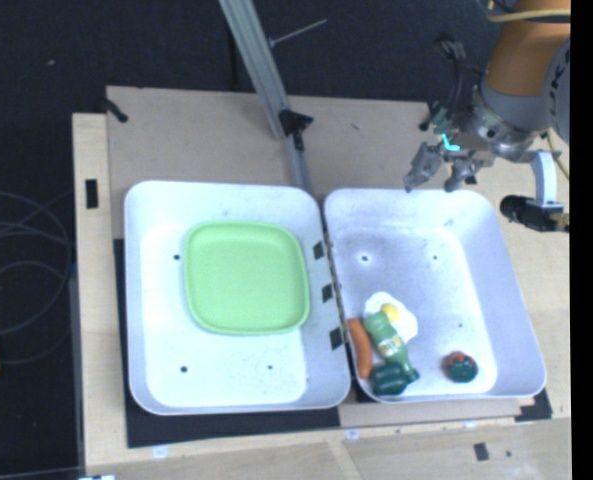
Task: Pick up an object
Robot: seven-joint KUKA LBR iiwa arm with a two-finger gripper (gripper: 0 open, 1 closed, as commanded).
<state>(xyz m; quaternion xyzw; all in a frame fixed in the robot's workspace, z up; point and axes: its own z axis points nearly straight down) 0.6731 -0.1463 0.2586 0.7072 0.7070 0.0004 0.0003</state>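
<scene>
Toys (pixel 386 343) lie clustered at the right bin's (pixel 496 268) near edge, well apart from the gripper (pixel 438 176) (jaws spread, grasping nothing).

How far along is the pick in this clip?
Nothing looks picked yet. The gripper hovers open and empty above the right bin's far rim. The carrot, the green bottle and the small round object lie at the bin's near end. Descent, grasp and lift remain.

You see the arm (pixel 528 43) cut off at the top right edge. The heap (pixel 386 343) in the right bin's (pixel 496 268) near corner is too small and overlapped to identify. The grey pole (pixel 256 53) leaves frame at the top.
</scene>
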